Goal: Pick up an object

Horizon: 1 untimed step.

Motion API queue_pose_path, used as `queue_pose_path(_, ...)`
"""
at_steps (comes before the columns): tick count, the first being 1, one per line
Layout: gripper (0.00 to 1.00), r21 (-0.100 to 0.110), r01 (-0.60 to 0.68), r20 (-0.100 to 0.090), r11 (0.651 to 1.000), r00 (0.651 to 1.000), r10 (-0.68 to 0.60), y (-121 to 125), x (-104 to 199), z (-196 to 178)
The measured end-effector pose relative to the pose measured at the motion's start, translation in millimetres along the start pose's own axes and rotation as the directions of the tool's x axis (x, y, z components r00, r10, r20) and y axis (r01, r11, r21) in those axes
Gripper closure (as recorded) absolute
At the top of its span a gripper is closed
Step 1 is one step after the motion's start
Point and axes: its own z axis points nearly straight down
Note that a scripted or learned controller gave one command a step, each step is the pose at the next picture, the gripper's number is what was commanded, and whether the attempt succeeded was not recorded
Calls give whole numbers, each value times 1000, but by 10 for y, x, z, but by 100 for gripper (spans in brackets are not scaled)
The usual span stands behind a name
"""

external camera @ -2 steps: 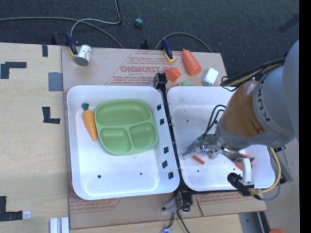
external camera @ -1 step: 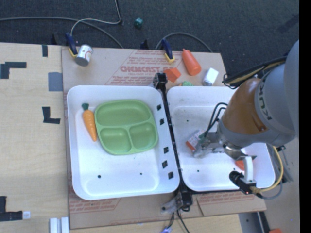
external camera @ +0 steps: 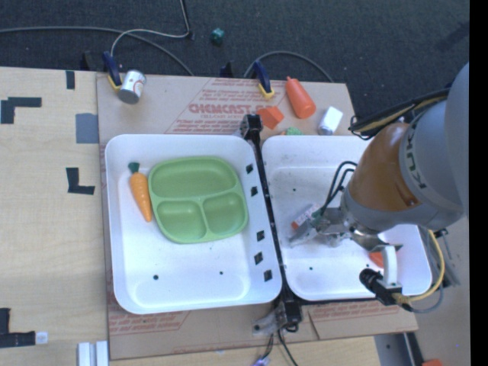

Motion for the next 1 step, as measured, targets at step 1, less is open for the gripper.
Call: queue_pose_path(1,0,-1,3,-2,1000,1000,-3,561,32,97)
